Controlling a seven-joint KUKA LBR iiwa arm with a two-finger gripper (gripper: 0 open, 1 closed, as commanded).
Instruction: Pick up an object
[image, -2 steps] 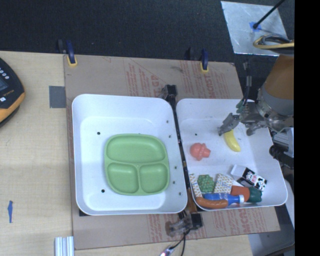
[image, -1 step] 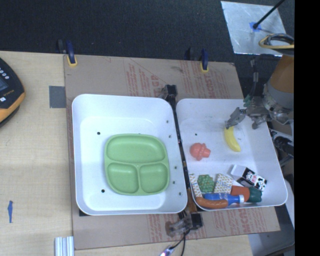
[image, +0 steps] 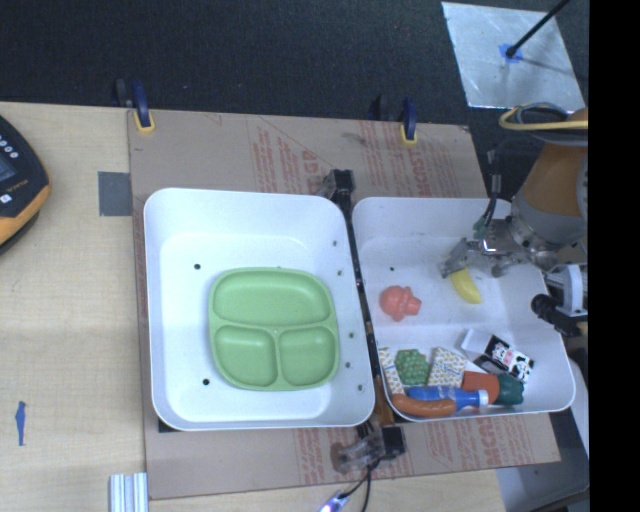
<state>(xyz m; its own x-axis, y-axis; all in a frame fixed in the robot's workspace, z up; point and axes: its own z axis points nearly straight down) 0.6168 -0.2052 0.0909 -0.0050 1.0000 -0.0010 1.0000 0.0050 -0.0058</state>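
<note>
Just beside metal hand (image: 478, 258), smooth yellow oval (image: 466, 287).

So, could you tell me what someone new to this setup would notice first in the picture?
Most likely the green divided plate, lying alone in the left bin. Next, the clutter in the right bin: a pink lump near its middle, a yellow piece just below the gripper, and a heap of small items along the near edge. The grey arm reaches in from the right.
</note>
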